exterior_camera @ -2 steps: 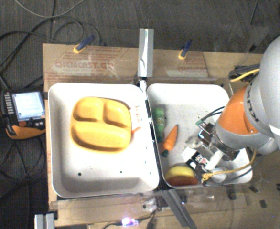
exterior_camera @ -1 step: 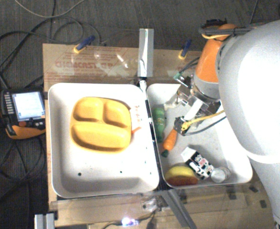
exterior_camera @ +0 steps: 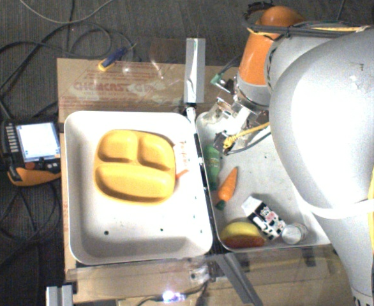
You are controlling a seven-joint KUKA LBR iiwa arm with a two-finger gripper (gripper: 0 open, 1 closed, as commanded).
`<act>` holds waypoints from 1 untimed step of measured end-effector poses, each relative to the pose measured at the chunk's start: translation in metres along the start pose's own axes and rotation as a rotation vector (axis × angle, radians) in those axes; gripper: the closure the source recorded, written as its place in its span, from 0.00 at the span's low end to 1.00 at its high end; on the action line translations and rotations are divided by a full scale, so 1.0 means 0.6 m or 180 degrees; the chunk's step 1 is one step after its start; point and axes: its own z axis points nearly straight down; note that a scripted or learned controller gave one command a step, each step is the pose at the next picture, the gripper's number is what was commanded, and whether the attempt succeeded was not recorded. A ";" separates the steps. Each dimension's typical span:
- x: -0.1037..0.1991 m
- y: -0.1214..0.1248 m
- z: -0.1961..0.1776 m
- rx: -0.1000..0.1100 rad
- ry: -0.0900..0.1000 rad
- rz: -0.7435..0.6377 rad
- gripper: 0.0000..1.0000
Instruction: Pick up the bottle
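Far to the left of the gripper [exterior_camera: 228,131], off the bench, a handheld screen unit [exterior_camera: 34,142] lies among cables. Nearer, but with the shared rim between them, the left bin [exterior_camera: 72,190] holds one yellow divided tray [exterior_camera: 136,164], lying flat near its middle; it is no part of this task and looks simply parked there. The gripper itself hangs low over the top corner of the right bin [exterior_camera: 267,171], close to that bin's left wall, and from this slant I cannot tell whether it is open or closed; nothing is seen held in it. Just below it a green object [exterior_camera: 211,161] lies along the wall, too dim to name. Below that is one carrot [exterior_camera: 228,183], tilted, and further down one yellow-and-red fruit [exterior_camera: 241,233] rests in the bottom corner. The bottle [exterior_camera: 270,222], black and white with a pale cap, lies on its side touching the fruit, well below and to the right of the gripper, probably having rolled to rest against the front wall. The count is two bins, one tray, one bottle. The grey arm [exterior_camera: 327,107] looms over the right.
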 end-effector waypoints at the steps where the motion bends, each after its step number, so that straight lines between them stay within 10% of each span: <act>1: 0.019 -0.054 0.000 0.0002 0.0001 -0.0130 0.00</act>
